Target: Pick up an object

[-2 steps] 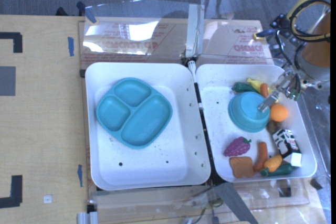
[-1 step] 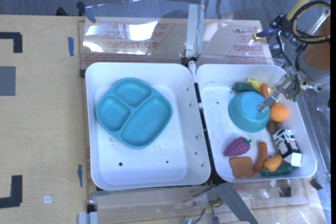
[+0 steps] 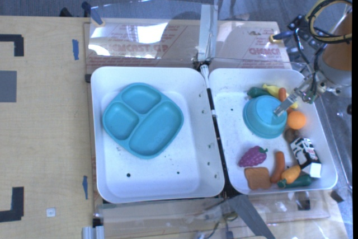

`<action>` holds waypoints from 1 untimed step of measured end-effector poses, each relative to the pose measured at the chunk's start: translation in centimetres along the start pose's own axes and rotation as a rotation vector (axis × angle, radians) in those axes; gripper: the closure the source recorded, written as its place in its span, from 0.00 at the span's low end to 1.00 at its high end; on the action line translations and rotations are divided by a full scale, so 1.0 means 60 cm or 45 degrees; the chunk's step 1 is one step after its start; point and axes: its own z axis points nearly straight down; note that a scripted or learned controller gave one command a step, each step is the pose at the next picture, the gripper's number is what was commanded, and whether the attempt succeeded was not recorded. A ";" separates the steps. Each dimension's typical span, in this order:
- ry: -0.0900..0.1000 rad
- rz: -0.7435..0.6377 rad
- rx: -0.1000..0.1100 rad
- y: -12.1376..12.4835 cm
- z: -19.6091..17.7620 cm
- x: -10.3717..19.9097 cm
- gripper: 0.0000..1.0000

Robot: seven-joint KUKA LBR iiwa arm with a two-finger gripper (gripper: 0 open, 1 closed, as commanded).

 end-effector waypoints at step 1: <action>-0.008 0.036 -0.006 -0.004 -0.001 0.004 0.00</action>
